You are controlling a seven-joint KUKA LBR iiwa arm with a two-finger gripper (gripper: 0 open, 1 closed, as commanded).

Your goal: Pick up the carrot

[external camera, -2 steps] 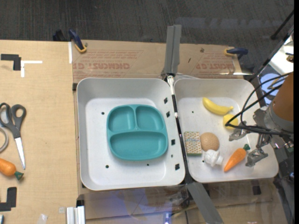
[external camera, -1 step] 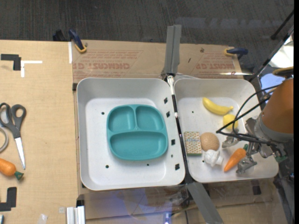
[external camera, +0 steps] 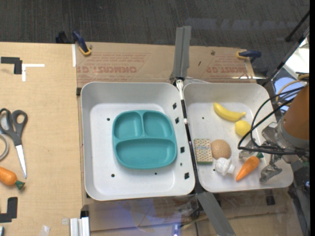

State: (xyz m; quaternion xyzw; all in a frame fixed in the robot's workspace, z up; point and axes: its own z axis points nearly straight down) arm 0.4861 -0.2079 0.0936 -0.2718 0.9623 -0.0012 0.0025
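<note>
Orange and tapered, the plastic carrot [external camera: 247,167] with a small green top is found lying flat on the floor of the right white bin [external camera: 206,181], towards that bin's near right corner. Its long axis is set on a slant: the pointed tip is directed at the bin's near edge and to the left, while the thicker, leafy end is turned up and to the right, towards the arm.

Touching or just beside the tip, a small white knobbly piece [external camera: 224,166] is seen, with a tan egg-shaped object [external camera: 220,148] and a speckled rectangular block [external camera: 202,150] further left near the bin's left wall. A yellow lemon-like lump [external camera: 242,128] and a yellow banana [external camera: 228,112] are placed towards the far edge, well apart from the carrot.

The metal two-finger gripper [external camera: 269,170] is located just to the right of the carrot's thick end, by the bin's right wall, so the carrot lies left of it. Nothing is seen between the fingers; whether they are spread or closed cannot be told at this angle.

It is judged that a short leftward shift is called for, with the fingers set across the slanted axis rather than along it.

A second orange carrot-like object [external camera: 8,176] is left on the bench's left edge, outside both bins.
</note>
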